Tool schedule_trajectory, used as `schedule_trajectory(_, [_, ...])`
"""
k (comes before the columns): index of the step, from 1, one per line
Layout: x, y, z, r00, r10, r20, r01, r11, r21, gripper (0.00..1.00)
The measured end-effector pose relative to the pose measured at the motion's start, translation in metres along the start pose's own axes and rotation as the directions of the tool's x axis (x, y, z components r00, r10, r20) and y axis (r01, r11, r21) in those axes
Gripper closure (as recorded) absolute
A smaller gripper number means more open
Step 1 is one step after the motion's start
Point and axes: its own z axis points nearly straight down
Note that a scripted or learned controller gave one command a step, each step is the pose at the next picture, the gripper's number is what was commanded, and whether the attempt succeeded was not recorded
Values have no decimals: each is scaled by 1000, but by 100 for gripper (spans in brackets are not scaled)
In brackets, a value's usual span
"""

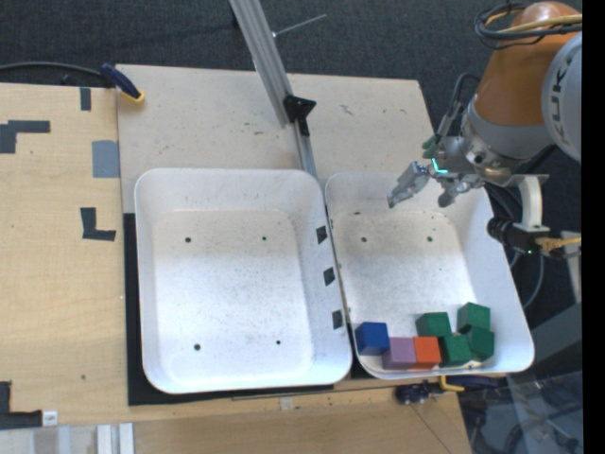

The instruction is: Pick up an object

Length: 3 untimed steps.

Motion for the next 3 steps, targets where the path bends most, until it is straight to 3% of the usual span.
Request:
schedule_trajectory(1, [0,1,-2,1000,-1,1,1,1000,-5,0])
schedule_trajectory(3, [-8,0,98,1000,1,2,-1,1000,2,0])
